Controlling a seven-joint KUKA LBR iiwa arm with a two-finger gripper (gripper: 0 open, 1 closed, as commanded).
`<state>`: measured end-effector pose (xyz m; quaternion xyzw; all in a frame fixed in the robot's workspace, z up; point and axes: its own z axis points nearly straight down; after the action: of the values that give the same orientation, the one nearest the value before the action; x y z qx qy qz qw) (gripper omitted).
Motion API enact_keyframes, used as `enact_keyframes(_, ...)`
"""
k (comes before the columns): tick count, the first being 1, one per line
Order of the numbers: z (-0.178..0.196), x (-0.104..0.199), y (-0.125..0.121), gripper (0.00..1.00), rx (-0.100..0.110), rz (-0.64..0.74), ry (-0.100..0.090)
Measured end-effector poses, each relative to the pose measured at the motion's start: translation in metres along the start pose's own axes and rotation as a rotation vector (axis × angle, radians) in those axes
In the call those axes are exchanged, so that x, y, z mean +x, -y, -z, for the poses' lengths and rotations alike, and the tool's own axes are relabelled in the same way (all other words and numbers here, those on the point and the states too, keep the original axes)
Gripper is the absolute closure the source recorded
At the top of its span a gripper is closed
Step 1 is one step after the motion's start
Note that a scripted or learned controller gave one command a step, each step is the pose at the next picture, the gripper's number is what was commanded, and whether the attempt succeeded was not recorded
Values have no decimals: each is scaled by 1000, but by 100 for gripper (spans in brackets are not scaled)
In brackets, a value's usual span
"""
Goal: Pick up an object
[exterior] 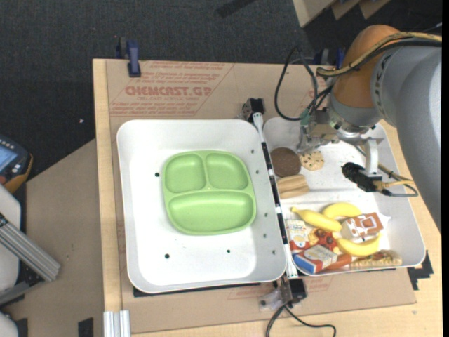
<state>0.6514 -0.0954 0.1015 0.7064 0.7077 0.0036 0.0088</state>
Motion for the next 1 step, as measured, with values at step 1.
enact_keyframes(1,89,16,30,100,11,0,-7)
